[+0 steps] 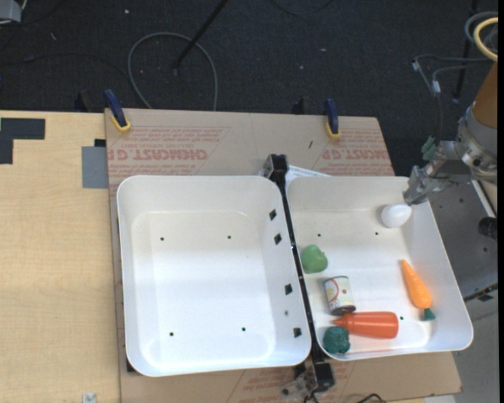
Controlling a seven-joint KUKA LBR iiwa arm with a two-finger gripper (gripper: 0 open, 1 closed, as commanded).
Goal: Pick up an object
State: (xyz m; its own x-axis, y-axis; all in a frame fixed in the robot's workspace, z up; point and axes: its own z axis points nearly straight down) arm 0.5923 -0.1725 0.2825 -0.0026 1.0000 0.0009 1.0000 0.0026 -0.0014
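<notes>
A dark floor point(235, 49) with loose cables point(172, 61) fills the top of the frame. A pale wooden bench point(42, 259) takes the left. Brown cardboard point(235, 145), held by 2 clamps point(116, 112), lies under 2 white bins point(193, 284). The right bin point(454, 309) holds a red bottle point(371, 324), a carrot point(417, 285), a can point(338, 294), a green lump point(313, 259) and a white ball point(395, 216). The gripper point(420, 185) hovers at the right bin's upper right corner; its grip cannot be told.
</notes>
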